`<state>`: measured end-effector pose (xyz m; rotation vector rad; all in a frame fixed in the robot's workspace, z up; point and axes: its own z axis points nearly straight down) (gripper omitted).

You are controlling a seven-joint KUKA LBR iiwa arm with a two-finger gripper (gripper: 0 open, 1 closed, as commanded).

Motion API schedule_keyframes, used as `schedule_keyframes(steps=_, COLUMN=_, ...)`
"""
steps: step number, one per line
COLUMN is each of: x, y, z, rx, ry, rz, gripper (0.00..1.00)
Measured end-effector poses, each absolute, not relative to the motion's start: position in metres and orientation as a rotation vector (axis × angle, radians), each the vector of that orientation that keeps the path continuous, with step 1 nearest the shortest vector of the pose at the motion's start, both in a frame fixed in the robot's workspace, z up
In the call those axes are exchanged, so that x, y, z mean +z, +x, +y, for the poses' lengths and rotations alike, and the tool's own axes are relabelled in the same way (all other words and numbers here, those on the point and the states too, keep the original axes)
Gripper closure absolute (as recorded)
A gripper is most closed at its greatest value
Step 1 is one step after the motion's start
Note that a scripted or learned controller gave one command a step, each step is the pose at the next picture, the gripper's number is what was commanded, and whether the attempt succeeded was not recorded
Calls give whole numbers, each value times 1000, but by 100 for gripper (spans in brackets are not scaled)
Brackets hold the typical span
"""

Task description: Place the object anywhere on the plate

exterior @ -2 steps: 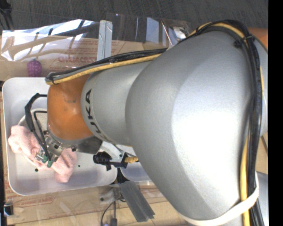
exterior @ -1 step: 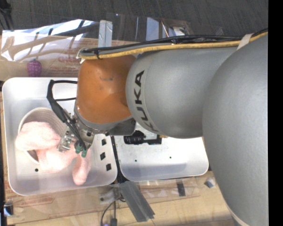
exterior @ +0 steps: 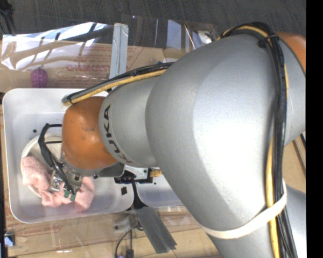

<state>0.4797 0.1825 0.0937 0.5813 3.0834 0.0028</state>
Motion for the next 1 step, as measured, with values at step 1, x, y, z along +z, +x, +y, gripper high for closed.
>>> schedule_keyframes(steps=1, x=167, y=499, z=108, rx=-2, ry=427, rz=3113, gripper=100)
